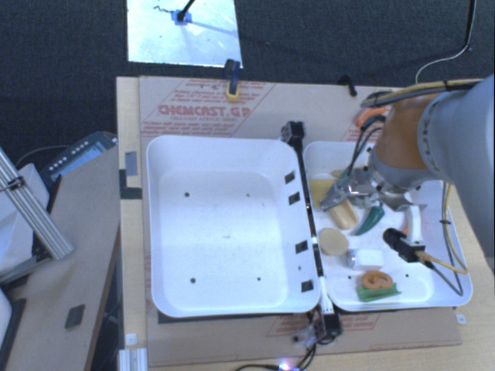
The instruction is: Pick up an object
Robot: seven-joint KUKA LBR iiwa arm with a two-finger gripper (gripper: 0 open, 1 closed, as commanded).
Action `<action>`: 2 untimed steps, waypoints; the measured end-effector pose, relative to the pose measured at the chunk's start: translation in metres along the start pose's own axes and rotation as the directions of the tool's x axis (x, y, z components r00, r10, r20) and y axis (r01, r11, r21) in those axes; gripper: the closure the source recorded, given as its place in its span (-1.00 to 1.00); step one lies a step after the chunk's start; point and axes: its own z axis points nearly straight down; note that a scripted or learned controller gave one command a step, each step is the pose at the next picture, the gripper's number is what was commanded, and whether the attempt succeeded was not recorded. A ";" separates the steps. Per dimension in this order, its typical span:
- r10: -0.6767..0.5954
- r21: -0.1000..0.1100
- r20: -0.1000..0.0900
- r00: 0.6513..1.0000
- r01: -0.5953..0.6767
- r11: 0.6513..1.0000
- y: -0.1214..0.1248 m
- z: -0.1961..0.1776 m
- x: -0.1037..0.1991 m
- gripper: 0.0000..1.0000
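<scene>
My gripper (334,200) hangs low over the left part of the right bin (442,294), with the grey arm reaching in from the right. Just below its tip lies a tan-yellow block (345,217). A yellow piece (319,185) sits just left of the tip, by the bin's left wall. A green pepper-shaped thing (372,219) lies to the right of the block. Nothing shows as held.
Nearer the front of the right bin lie a round tan disc (334,242), a small white cube (370,257) and an orange ring on a green piece (377,282). A white and red thing (411,222) lies under the arm. The left bin (166,157) adjoins.
</scene>
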 end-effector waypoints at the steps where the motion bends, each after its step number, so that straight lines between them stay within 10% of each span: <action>1: 0.004 0.005 -0.001 1.000 -0.004 1.000 -0.003 -0.010 -0.001 1.00; 2: 0.003 0.008 -0.001 1.000 -0.003 1.000 0.001 0.001 0.000 1.00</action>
